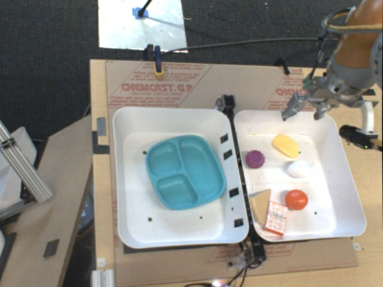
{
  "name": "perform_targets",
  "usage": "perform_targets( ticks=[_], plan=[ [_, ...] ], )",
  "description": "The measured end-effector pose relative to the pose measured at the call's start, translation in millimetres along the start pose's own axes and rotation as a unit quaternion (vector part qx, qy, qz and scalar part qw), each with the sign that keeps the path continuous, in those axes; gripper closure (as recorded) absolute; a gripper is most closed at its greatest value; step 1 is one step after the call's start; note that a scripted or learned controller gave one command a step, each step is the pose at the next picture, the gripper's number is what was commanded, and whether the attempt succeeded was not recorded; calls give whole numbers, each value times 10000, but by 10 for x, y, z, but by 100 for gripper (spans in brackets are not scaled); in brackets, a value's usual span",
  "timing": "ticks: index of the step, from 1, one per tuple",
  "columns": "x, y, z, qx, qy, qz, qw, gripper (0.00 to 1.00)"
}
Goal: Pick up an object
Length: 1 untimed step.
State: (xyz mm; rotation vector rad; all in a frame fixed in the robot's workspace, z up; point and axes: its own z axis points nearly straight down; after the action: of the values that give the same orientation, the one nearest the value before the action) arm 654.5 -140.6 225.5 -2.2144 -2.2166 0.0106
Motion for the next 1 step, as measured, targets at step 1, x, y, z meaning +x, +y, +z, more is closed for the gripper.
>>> perform_targets(
  ticks=[1],
  plan=[
    [3, 24, -85, -63, -9, -10, 10000, 0]
  ],
)
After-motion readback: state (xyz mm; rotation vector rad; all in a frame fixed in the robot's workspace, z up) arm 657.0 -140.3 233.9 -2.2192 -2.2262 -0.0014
